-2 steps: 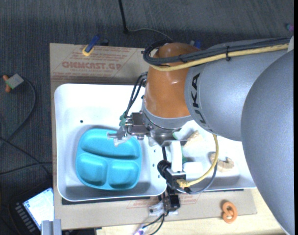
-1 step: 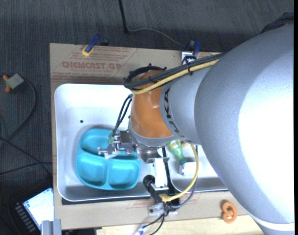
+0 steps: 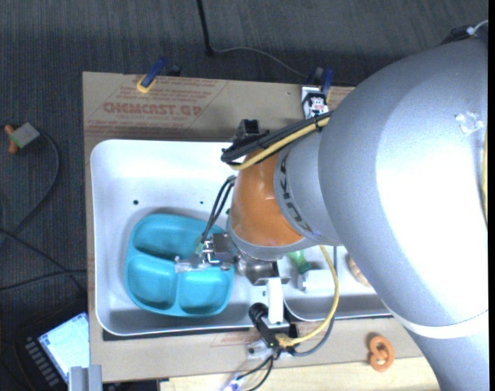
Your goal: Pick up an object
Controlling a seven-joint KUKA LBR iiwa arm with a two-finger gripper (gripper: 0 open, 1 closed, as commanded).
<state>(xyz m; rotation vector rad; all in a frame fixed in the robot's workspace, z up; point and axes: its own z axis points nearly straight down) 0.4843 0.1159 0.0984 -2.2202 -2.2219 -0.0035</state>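
Observation:
A turquoise plastic dish with three hollows lies in the left bin, near its front. My gripper hangs below the orange wrist band and is down at the dish's right edge, over the ridge between its hollows. Wrist hardware and cables cover the spot where it meets the dish, so I cannot tell whether it is touching. Nothing is seen lifted.
The grey arm covers most of the right bin; a small green item and a tan one peek out beneath it. An orange ring lies on the bench front. Blue clamps hold the cardboard-topped bench at the back.

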